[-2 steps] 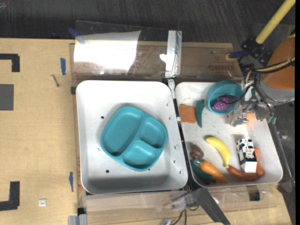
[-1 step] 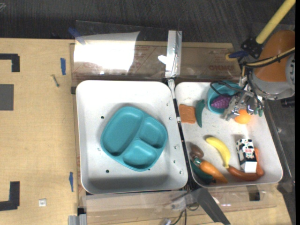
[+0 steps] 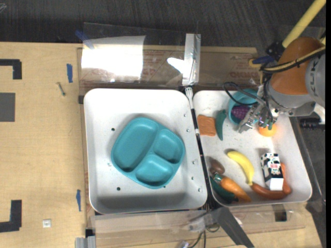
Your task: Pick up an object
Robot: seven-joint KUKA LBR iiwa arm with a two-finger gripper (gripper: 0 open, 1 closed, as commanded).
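Observation:
My gripper (image 3: 257, 122) hangs low over the back of the right bin (image 3: 302, 154), open, with nothing between its fingers. It sits between a teal bowl holding purple grapes (image 3: 239, 109) on its left and a small orange fruit (image 3: 266, 130) just to its right. Further forward in the same bin lie a yellow banana (image 3: 242, 164), a cow-patterned milk carton (image 3: 272, 170), a carrot (image 3: 234, 186) and a reddish sausage (image 3: 269, 192). An orange block (image 3: 207, 125) and a teal piece (image 3: 220, 124) lie near the bin's left wall.
The left bin (image 3: 98, 107) holds a teal divided plate (image 3: 148, 151). A brown item (image 3: 216, 165) and a dark green one (image 3: 223, 191) lie by the carrot. The arm with its orange band (image 3: 297, 66) reaches in from the upper right. Cardboard bench surface lies to the left.

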